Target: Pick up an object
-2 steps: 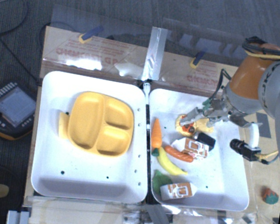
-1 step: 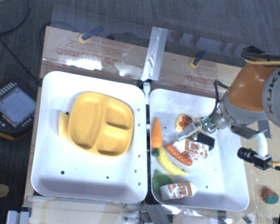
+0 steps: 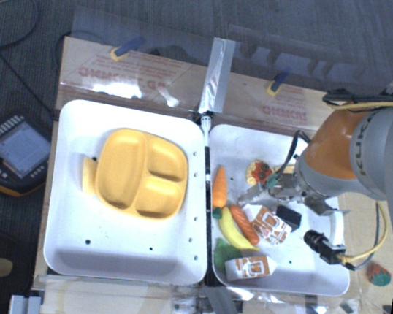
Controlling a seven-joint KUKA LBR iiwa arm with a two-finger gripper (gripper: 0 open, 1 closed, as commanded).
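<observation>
The right bin (image 3: 324, 284) holds several toy foods. An orange carrot (image 3: 220, 184) lies along its left wall. A yellow banana (image 3: 226, 229) and a second orange piece (image 3: 243, 225) lie beside it. A white and orange carton (image 3: 271, 226) sits in the middle. A second white carton with an orange label (image 3: 249, 267) lies at the front, next to a green item (image 3: 222, 250). A round orange and white item (image 3: 259, 172) lies further back. My gripper (image 3: 263, 191) hangs low over the bin's middle, between the round item and the middle carton.
A yellow divided plate (image 3: 142, 172) lies in the left bin (image 3: 64, 242), with a pale yellow piece (image 3: 88, 174) sticking out at its left. A control pendant (image 3: 12, 153) and cables lie on the floor to the left. The arm (image 3: 345, 150) covers the right bin's far right corner.
</observation>
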